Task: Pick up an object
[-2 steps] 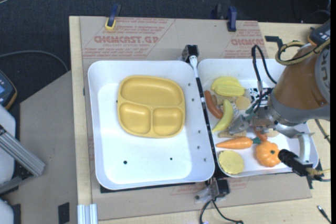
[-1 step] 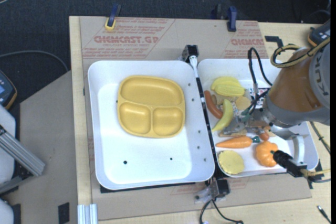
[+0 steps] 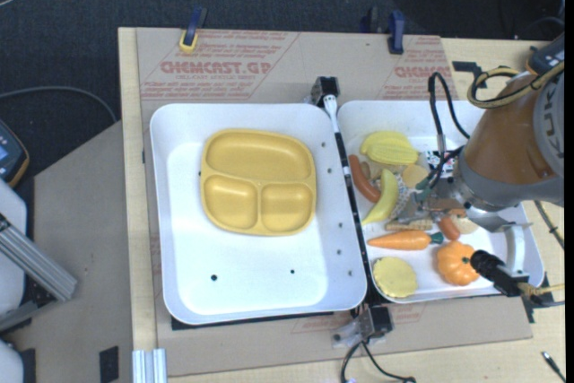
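The right bin (image 3: 377, 116) holds a heap of toy food: a yellow ridged piece (image 3: 389, 147), a red sausage (image 3: 363, 178), a banana (image 3: 385, 198), a carrot (image 3: 400, 239), a small orange pumpkin (image 3: 456, 263) and a pale yellow round piece (image 3: 395, 276). My gripper (image 3: 414, 209) reaches down into the middle of this heap, just right of the banana and above the carrot. Its fingers are buried among the items, so I cannot see what they touch. The grey arm with its orange band (image 3: 507, 143) covers the bin's right part.
The left bin (image 3: 179, 220) carries a yellow three-compartment plate (image 3: 258, 180). A black divider strip (image 3: 345, 184) runs between the two bins. Black cables (image 3: 441, 108) hang off the arm above the right bin. Clamps sit on the bench's far edge.
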`<state>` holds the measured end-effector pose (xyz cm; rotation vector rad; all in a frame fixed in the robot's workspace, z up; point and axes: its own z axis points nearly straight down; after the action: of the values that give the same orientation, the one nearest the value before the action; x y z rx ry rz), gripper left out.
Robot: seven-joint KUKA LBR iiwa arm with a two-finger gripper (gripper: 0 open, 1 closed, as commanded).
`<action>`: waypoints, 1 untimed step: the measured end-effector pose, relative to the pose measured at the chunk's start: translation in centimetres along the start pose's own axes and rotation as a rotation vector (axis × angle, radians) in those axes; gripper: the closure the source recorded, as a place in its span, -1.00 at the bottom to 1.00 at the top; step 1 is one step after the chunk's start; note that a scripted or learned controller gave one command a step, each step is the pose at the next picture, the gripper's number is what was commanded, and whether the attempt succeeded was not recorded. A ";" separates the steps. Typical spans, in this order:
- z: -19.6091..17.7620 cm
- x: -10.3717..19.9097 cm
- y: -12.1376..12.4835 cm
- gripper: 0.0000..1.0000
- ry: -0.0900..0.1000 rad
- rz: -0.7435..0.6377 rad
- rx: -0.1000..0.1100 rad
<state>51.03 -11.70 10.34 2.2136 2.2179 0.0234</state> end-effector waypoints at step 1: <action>-6.3 0.3 0.7 1.00 -0.007 0.000 0.009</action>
<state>51.62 -11.45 16.60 2.2152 2.2189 0.0054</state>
